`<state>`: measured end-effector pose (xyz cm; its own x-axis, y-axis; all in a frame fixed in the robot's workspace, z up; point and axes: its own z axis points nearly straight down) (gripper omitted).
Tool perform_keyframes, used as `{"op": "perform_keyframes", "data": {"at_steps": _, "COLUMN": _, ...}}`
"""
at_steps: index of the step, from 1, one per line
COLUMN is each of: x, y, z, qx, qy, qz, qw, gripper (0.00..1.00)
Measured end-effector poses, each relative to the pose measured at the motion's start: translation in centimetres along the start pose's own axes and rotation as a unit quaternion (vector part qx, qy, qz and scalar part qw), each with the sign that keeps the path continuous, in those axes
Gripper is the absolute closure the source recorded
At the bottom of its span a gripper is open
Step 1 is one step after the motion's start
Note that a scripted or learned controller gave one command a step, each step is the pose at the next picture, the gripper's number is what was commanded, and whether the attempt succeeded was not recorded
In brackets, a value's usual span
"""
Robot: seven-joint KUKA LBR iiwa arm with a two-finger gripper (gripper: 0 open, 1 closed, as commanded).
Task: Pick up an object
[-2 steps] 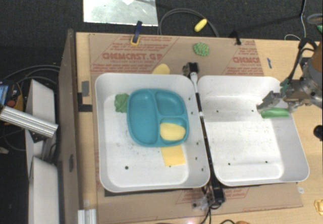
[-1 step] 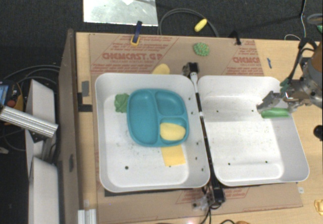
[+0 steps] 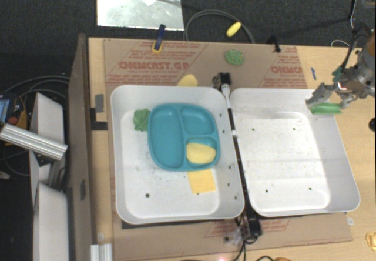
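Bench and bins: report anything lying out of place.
Three pieces lie outside the bins on the brown board behind them: a yellow piece against the left bin's back rim, a green round one farther back, and a yellow one past the board's edge.

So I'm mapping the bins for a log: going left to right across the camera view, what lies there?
Small green piece → teal divided plastic plate → yellow rounded lump → green stick-shaped piece at the gripper.

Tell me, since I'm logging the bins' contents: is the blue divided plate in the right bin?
No, the blue divided plate lies in the left bin, with a yellow piece in one of its compartments.
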<state>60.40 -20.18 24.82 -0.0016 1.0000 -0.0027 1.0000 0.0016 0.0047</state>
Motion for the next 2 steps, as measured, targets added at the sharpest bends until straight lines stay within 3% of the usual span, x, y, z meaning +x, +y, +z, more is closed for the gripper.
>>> {"op": "perform_keyframes", "data": {"at_steps": 1, "x": 0.2, "y": -0.1, "z": -1.2, "qx": -0.001, "qy": 0.0, "qz": -0.002, "qw": 1.0, "gripper": 1.0}}
{"op": "perform_keyframes", "data": {"at_steps": 2, "x": 8.6, "y": -4.9, "z": 3.1, "qx": 0.006, "qy": 0.004, "qz": -0.004, "qw": 1.0, "gripper": 1.0}}
